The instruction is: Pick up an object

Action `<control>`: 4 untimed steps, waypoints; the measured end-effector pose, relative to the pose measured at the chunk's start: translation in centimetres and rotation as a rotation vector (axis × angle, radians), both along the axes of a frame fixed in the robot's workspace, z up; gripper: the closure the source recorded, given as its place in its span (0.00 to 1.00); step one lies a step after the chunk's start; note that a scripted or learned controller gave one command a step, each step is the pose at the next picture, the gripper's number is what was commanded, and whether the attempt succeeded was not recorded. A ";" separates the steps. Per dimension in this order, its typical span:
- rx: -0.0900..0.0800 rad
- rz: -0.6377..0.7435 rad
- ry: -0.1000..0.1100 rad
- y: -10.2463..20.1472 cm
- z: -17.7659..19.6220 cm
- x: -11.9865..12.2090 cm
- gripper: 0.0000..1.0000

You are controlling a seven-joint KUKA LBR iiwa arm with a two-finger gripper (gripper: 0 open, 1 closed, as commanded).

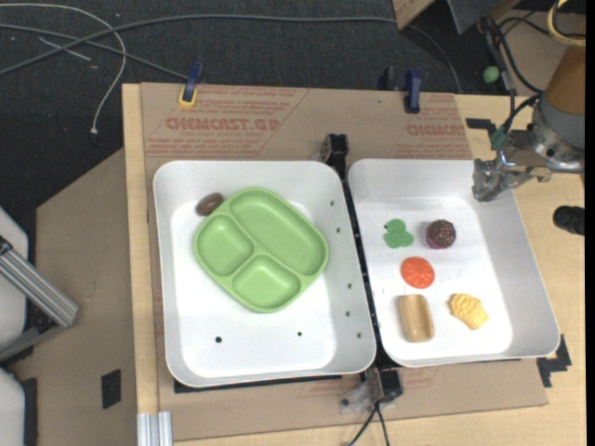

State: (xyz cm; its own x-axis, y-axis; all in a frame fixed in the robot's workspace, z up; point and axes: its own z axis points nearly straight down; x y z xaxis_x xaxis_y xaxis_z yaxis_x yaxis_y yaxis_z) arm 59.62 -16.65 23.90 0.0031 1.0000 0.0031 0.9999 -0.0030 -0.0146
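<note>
We are seeing the left bin point(177, 342) holding a divided tray point(261, 248), a small oval piece point(210, 203) lying at its upper-left edge | the right bin point(521, 277) holding five items in two rows; gripper point(486, 186) hanging over its upper right corner

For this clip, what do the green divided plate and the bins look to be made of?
The green divided plate looks like moulded plastic with a matte to satin finish: uniform colour, rounded compartment walls, only soft highlights. The left bin and right bin look like thin white plastic, smooth and slightly glossy, with rounded corners and shallow curved walls; painted metal cannot be ruled out from this view.
</note>
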 end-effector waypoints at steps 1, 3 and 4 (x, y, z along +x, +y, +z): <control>-0.003 0.003 -0.014 0.1 0.8 0.2 0.00; -0.002 0.003 -0.012 -0.8 -9.4 0.5 0.00; -0.003 0.003 -0.017 -0.5 -13.3 0.1 0.00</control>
State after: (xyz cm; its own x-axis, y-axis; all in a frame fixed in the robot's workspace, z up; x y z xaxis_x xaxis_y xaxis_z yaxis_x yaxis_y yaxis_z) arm 59.71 -17.18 10.56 -0.0003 1.0000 -0.0004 1.0000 0.0003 0.0027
